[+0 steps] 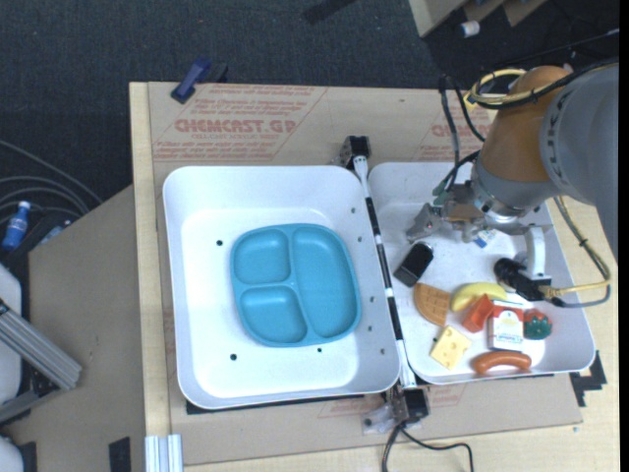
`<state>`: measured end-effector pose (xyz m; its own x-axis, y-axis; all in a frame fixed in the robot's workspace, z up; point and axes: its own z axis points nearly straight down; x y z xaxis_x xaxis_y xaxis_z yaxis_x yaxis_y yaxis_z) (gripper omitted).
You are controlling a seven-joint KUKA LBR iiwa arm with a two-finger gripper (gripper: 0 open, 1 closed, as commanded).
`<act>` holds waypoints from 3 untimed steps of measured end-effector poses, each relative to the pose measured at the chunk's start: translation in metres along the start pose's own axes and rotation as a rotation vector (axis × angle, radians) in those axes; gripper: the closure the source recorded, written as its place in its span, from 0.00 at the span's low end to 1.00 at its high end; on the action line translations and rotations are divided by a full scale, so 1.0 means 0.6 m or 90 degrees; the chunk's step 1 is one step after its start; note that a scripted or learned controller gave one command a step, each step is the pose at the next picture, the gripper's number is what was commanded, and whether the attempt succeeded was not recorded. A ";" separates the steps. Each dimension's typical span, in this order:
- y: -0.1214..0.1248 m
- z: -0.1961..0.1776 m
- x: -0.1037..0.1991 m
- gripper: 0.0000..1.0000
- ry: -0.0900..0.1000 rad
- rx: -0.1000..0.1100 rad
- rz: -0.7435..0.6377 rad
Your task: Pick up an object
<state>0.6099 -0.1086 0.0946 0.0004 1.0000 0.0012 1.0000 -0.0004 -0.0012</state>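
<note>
Cardboard bench (246, 116), two white bins (197, 205), one blue tray (293, 283), tool (454, 216) grip unclear

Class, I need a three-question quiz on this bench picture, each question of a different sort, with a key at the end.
1. True or false: the blue divided plate lies in the left bin.
2. Multiple choice: the black block lies (A) on the blue divided plate, (B) in the right bin near the divider between the bins, (C) on the floor.
3. Fill in: the yellow cheese wedge lies just to the ____ of the sausage.

Key
1. True.
2. B.
3. Left. Both lie at the near edge of the right bin, the arm's wrist above them in the picture.
</note>
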 end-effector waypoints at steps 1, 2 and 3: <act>0.091 0.016 0.019 0.00 0.000 -0.001 -0.001; -0.055 0.017 0.024 0.00 0.000 0.001 0.000; -0.054 0.000 0.025 1.00 0.000 -0.001 0.001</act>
<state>0.5777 -0.0937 0.0944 0.0015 1.0000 0.0008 1.0000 -0.0015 -0.0002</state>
